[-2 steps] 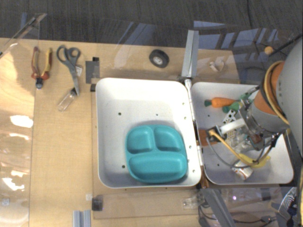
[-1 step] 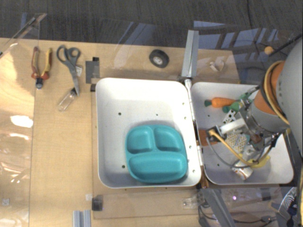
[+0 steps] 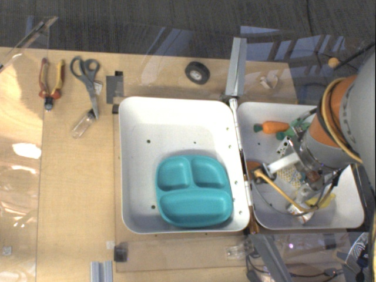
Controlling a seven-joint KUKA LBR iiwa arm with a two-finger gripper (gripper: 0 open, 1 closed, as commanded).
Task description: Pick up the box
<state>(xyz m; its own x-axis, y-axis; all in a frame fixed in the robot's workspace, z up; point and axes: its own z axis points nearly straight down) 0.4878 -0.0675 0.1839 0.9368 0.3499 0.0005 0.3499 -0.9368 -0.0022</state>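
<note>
In the right bin (image 3: 346,216) a small pale box (image 3: 282,166) with a speckled face lies tilted near the middle. My gripper (image 3: 308,181) hangs low over the bin, right beside the box's right end and partly covering it. The grey arm with its orange band (image 3: 329,116) comes in from the right and hides the space around the gripper. Whether the gripper touches the box cannot be made out.
In the right bin also lie an orange carrot (image 3: 275,127), a green piece (image 3: 289,134), a wooden stick (image 3: 276,187) and a yellow item (image 3: 322,201). A teal divided plate (image 3: 194,190) lies in the left bin (image 3: 141,128). Scissors (image 3: 88,78), pliers (image 3: 50,81) and a tape roll (image 3: 197,72) lie on the bench.
</note>
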